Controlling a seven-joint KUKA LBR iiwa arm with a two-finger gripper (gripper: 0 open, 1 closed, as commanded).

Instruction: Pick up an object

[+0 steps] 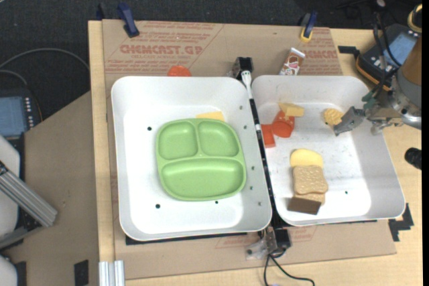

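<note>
The right bin (375, 177) holds several toy foods: a yellow wedge (291, 110), a red cup (283, 125), an orange-red block (268, 136), a small yellow ridged piece (331, 116), a yellow disc (305, 157), a slice of toast (310, 179) and a brown block (303, 205). My gripper (360, 124) hangs over the bin's upper right part, just right of the ridged piece. Its fingers are open and spread, with nothing between them. The left fingertip (344, 124) is close to the ridged piece but apart from it.
The left bin (134, 144) bears a green divided plate (200, 159) with a pale yellow piece (211, 116) behind it. A small carton (292, 62), an orange object (178, 70) and two blue clamps (127, 20) (308, 25) sit on the cardboard beyond the bins.
</note>
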